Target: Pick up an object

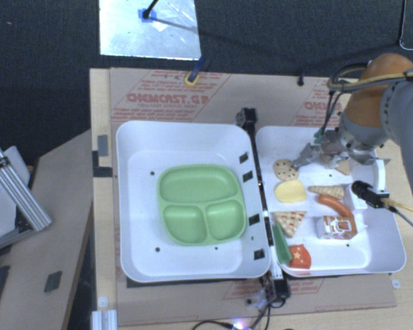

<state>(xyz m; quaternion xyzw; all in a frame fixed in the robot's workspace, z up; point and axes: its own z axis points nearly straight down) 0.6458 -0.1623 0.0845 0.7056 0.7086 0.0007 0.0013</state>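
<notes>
Camera view: cookie (285,169) just beside the gripper (306,158).

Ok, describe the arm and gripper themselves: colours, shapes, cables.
The arm is a thick, rounded grey body with an orange band above the wrist. Dark and pale cables loop beside that band. The gripper is a small metallic-grey piece, too blurred for markings.

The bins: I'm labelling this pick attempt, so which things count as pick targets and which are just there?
Job:
gripper
cookie
yellow disc
cone
sausage
pizza slice
carton
red block

Lying about:
green tray
left bin
</notes>
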